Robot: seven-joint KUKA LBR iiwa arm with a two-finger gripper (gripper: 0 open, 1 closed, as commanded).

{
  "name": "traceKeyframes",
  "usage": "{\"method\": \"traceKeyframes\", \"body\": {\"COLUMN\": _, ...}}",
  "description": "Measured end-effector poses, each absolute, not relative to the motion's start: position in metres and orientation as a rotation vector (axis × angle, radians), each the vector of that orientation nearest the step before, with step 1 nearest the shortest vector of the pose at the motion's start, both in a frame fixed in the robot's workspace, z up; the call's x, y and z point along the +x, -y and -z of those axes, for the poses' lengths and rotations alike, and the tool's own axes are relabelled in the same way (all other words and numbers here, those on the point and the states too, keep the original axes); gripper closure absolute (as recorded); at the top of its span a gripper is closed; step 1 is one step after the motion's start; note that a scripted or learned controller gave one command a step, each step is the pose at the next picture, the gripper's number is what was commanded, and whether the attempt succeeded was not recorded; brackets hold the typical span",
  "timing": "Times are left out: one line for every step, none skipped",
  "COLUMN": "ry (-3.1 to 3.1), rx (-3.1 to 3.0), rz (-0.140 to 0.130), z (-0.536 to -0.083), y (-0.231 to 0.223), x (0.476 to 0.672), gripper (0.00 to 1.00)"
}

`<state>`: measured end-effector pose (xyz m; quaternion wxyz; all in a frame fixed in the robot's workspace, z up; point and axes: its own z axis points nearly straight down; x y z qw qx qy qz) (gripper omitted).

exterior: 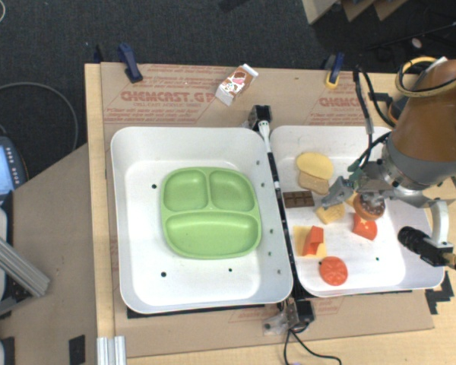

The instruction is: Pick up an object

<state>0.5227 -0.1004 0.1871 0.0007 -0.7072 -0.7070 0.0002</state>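
Right-hand shallow white bin (410, 276): we judge the approach step; two-finger gripper (348, 191), aperture indeterminate, must descend onto the pale yellow block (330, 213).

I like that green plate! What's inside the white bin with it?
Only the green plate lies in the left bin, and its three sections hold nothing. Whatever is under the plate is covered.
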Motion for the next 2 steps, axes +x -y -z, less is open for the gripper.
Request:
{"method": "traceKeyframes", "body": {"ry": 2.225, "rx": -2.222, "rz": 0.003, "z": -0.105, "y": 0.139, "x": 0.549, "gripper": 0.00}}
{"method": "traceKeyframes", "body": {"ry": 2.208, "rx": -2.199, "rz": 0.025, "z": -0.090, "y": 0.196, "x": 0.588, "gripper": 0.00}}
